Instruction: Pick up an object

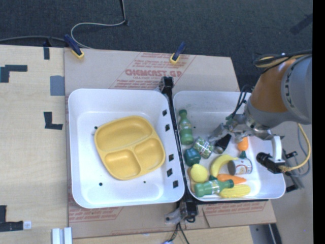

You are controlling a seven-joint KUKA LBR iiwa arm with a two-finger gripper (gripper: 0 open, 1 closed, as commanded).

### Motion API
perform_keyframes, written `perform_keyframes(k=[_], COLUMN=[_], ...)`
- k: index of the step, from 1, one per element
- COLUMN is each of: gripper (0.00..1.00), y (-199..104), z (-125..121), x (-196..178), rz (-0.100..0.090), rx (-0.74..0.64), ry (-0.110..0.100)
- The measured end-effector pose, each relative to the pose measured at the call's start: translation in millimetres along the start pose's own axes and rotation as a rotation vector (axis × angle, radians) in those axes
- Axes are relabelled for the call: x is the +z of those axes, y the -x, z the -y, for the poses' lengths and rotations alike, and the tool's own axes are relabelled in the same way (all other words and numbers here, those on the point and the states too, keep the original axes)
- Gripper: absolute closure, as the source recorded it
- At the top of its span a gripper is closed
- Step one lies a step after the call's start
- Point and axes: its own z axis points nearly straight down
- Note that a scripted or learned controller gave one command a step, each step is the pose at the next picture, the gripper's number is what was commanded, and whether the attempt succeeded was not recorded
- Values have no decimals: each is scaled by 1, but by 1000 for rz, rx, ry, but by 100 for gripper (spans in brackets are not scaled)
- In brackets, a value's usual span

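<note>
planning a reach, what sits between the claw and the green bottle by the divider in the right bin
In the camera view, bare white bin floor lies between the claw and the green bottle; a small clear jar sits just below that line.

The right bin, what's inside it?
The right bin holds toy food: a green bottle, banana, lemon, corn, carrot. The gripper covers whatever lies beneath it.

Toys crowd the right bin's [223, 98] near half; its far half lies open.
</note>
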Motion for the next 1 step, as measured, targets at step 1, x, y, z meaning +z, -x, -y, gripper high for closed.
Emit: perform_keyframes(k=[1], gripper=[0], y=[-51], z=[59], x=[16], rz=[2], rx=[1], ry=[6])
